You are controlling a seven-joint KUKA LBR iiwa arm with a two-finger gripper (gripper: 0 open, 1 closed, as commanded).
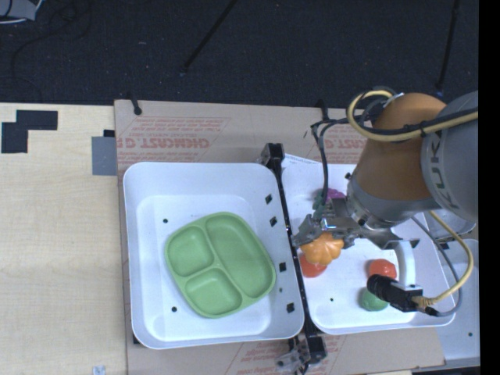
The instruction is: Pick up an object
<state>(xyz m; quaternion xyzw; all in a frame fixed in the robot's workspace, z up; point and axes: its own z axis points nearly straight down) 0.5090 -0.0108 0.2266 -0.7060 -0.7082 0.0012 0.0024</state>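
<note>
Green blob of a toy (373, 300) sits nearest the camera in the right bin (344, 319), with a black attachment (393, 294) that looks like part of the arm's rig lying just right of it. A bit farther back there's a red-orange piece (382, 269), then over toward the divider a red thing (312, 269) tucked partly under an orange, rounded object (323, 249).

That orange one is what matters. The gripper (326, 231) is right at it from the far side, with the metal bits of the pincer pressed up against its top edge. The object seems to lie just on the near side of the tool, touching or almost touching. I honestly cannot tell how the pincer stands or whether anything is actually held (the wrist and the big orange-and-grey arm (402, 162) cover too much).

The orange object's long axis seems to run roughly left to right, though it's blurry. My guess is the pick hinges on whether the pincer straddles it across the short way.

Something purple (336, 196) peeks out on the far side of the wrist, mostly hidden.

The left bin (148, 201) holds a green divided plate (219, 264), well apart from all this.
</note>
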